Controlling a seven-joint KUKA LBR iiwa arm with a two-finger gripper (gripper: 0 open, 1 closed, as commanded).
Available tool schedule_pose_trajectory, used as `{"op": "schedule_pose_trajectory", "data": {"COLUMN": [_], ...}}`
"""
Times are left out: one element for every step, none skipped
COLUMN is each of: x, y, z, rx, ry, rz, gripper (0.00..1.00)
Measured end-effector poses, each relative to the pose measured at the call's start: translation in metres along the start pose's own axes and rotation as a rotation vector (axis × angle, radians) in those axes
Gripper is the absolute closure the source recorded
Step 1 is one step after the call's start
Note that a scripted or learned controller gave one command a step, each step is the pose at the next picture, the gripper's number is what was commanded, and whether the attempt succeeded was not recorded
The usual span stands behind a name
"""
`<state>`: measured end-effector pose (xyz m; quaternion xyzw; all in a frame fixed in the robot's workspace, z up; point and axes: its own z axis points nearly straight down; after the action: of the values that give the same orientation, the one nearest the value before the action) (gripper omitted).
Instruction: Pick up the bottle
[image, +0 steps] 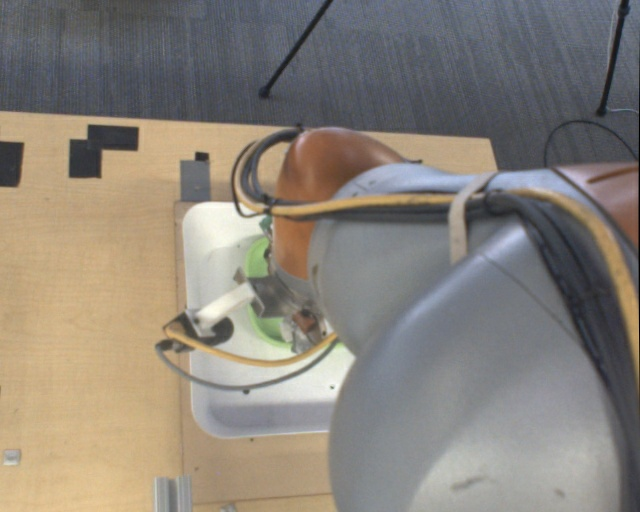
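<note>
A green object (266, 324), possibly the bottle, lies in the white bin (215, 410) and is mostly hidden under my wrist. Another patch of the same green shows at the bin's middle (259, 262). My gripper (290, 316) hangs low over this green object, its metal parts in shadow beneath the orange band (320, 170). A white tube-like piece (224, 305) with a black end (214, 328) juts left from the gripper; I cannot tell whether it is a loose item or part of the tool.
The grey arm (480, 350) covers the right half of the view and the bin beneath it. A yellow and black cable (235, 355) loops over the bin floor. Wooden bench (90, 330) lies to the left, with a grey bracket (195, 180) behind the bin.
</note>
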<state>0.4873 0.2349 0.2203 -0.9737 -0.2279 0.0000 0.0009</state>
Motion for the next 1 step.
{"op": "schedule_pose_trajectory", "data": {"x": [0.0031], "y": [0.0935], "z": [-0.1029], "rx": [-0.002], "ry": [0.001], "rz": [-0.155], "gripper": [1.00]}}
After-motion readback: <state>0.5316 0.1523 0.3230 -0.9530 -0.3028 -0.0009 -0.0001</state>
